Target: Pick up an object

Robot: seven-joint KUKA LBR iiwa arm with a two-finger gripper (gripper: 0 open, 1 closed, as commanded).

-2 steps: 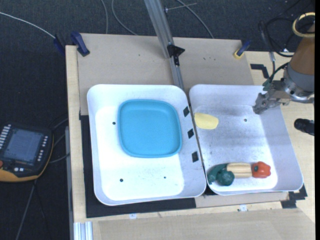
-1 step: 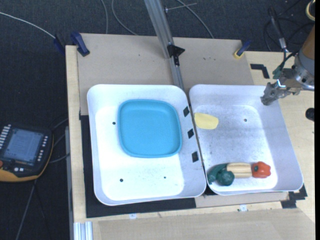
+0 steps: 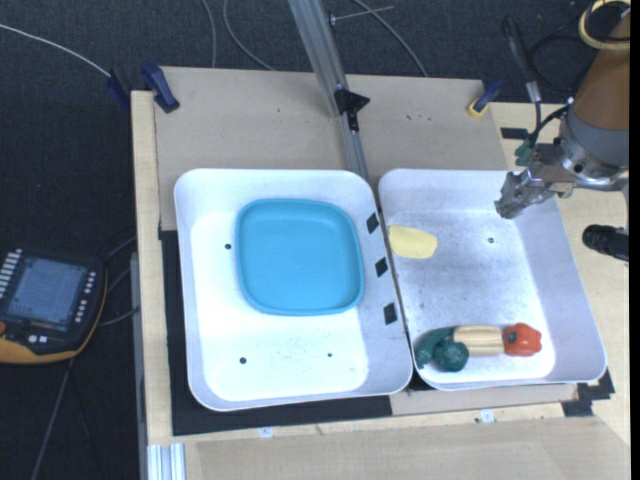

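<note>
Counter (image 3: 300, 108): light brown board carrying two shallow white bins side by side.
Right bin (image 3: 560, 268), near edge: three things lie in a row along the front wall. A dark green lump (image 3: 443, 352) sits on the left, a tan block (image 3: 478, 340) in the middle, a red piece (image 3: 521, 340) on the right (each touching, or nearly touching, its neighbour).
Right bin, left side: a pale yellow piece (image 3: 412, 242) lies just beside the wall shared with the other bin, well apart from the front row.
Left bin (image 3: 200, 268): holds a light blue square plate (image 3: 299, 256), lying flat near the bin's middle.
Tool (image 3: 512, 200): over the far right corner of the right bin, near its back wall, with nothing seen between its fingers. Open or closed: cannot tell at this size and angle.
Arm (image 3: 605, 98): enters from the right, orange band above the grey wrist.
Far edge of counter: blue clamps (image 3: 160, 88) at the back corners; a metal rail (image 3: 320, 38) runs toward the gap between the bins.
</note>
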